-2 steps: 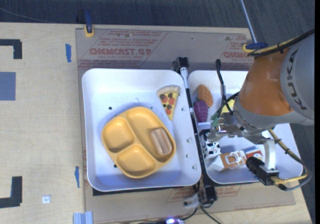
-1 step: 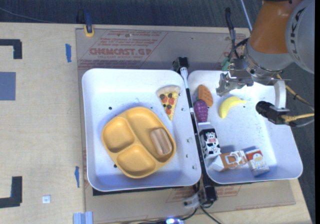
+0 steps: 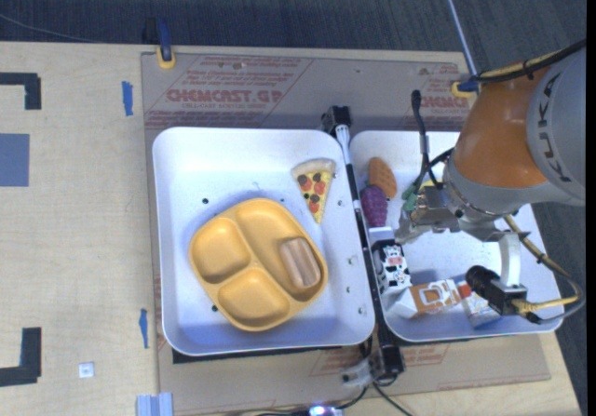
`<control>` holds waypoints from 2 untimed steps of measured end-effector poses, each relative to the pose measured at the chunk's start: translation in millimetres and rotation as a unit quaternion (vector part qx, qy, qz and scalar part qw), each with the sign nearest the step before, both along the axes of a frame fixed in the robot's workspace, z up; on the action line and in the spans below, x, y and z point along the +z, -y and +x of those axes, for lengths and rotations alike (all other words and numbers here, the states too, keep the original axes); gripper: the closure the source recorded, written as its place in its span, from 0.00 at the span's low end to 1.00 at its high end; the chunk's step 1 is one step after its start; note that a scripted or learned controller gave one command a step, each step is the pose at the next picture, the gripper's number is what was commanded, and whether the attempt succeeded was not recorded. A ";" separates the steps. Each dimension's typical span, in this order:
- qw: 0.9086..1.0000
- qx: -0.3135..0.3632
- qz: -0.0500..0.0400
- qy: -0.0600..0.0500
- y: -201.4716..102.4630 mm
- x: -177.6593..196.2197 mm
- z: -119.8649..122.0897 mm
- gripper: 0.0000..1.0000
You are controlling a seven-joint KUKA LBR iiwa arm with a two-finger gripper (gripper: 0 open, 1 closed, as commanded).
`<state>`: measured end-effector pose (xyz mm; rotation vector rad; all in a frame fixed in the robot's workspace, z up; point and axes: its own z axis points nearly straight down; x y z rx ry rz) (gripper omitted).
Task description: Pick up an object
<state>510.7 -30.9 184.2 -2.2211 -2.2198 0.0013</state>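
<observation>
In the left bin [image 3: 177,219] we see a yellow divided plate [image 3: 256,262] with a toy hot dog [image 3: 300,262] lying in its right compartment, and a toy pizza slice [image 3: 315,185] resting on the bin floor just above the plate's upper right edge. Moving right, past the divider between the bins, the right bin [image 3: 447,330] holds a brown bread-like piece [image 3: 382,176] near its top left, a purple grape cluster [image 3: 374,207] just below it, a black-and-white cow-patterned carton [image 3: 393,267] lower down, and an orange-and-white packet [image 3: 438,297] near the bottom edge. The gripper [image 3: 421,216] hangs over the right bin, beside the grapes; we cannot tell how it is set, nor see anything in it.
</observation>
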 end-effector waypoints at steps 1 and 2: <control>1.000 0.000 0.000 0.000 -12.9 0.3 -31.3 1.00; 1.000 0.000 -0.001 0.002 34.4 11.8 9.7 1.00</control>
